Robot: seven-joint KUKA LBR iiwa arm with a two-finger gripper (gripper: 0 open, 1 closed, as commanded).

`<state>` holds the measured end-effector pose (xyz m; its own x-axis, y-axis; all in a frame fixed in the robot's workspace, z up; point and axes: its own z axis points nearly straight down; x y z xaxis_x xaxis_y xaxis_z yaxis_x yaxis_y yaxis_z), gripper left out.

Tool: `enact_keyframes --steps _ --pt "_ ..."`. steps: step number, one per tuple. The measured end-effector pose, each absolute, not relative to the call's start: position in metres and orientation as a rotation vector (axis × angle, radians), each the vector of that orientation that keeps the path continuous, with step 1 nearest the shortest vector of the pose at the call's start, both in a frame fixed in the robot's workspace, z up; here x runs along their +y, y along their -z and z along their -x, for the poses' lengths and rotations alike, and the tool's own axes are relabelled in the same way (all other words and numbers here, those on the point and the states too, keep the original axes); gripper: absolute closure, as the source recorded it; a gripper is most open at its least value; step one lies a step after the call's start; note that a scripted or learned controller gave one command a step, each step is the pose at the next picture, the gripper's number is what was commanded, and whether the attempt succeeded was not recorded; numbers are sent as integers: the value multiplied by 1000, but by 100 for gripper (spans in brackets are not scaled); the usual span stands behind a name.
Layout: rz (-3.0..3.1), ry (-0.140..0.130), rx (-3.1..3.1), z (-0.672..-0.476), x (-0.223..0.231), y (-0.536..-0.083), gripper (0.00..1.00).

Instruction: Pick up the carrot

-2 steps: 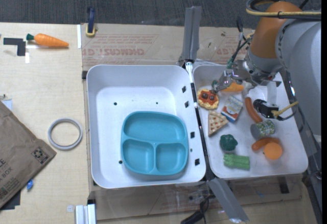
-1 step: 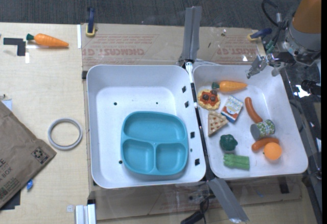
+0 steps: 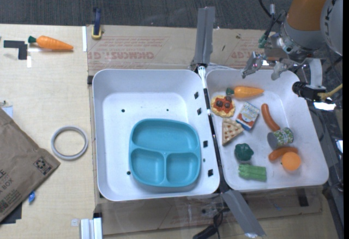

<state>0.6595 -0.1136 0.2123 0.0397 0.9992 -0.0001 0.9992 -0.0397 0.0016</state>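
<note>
An orange carrot (image 3: 248, 91) with a green top lies on its side near the back of the right bin (image 3: 312, 123). My gripper (image 3: 263, 70) hangs above the bin's back edge, a little up and to the right of that carrot and apart from it. Its two fingers are spread open with nothing between them. A second carrot (image 3: 52, 43) lies on the bench at the far left, outside the bins.
Around the carrot in the right bin are a small pizza (image 3: 223, 106), a wedge slice (image 3: 232, 131), a carton (image 3: 249, 115), a sausage (image 3: 269, 117), a can (image 3: 280, 137), an orange (image 3: 290, 161) and broccoli (image 3: 244, 151). A blue divided plate (image 3: 164, 153) sits in the left bin. A tape ring (image 3: 69, 141) lies on the bench.
</note>
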Motion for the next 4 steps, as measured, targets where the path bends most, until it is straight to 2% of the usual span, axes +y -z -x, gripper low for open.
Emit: enact_keyframes --steps 1,2,3,4 --pt "-2696 5 1614 -655 -96 -160 0" --pt "-2882 5 1250 -657 -81 -191 0" --pt "-2727 0 1559 -636 -95 -104 0" --pt "-2822 3 1380 -626 -111 -143 0"
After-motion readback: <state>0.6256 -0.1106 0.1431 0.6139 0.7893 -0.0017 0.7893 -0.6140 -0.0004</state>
